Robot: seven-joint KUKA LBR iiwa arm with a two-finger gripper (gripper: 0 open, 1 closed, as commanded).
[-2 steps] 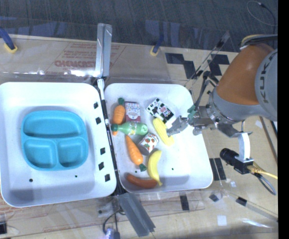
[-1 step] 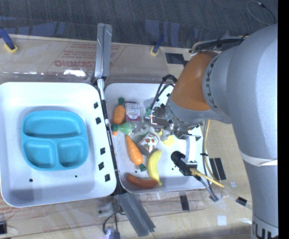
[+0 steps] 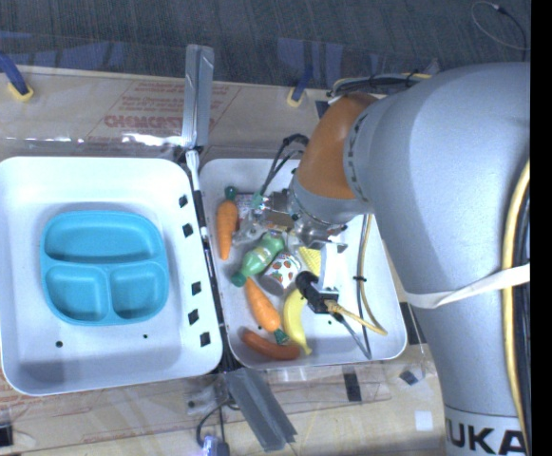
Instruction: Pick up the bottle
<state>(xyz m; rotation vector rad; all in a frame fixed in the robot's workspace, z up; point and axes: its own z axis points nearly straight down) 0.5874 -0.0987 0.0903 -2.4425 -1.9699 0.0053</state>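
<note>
The left bin (image 3: 9, 283) carries a blue divided tray (image 3: 104, 264) near its middle. In the right bin (image 3: 390, 335), one carrot (image 3: 226, 226) lies by the left wall, the green bottle (image 3: 259, 257) tilts just right of it (cap end toward the lower left), and a second carrot (image 3: 263, 305), a banana (image 3: 295, 319) and a red sausage-like piece (image 3: 271, 346) sit toward the near edge. The gripper (image 3: 277, 218) is above the bottle's upper end; whether it is clenched or released I cannot tell.
</note>
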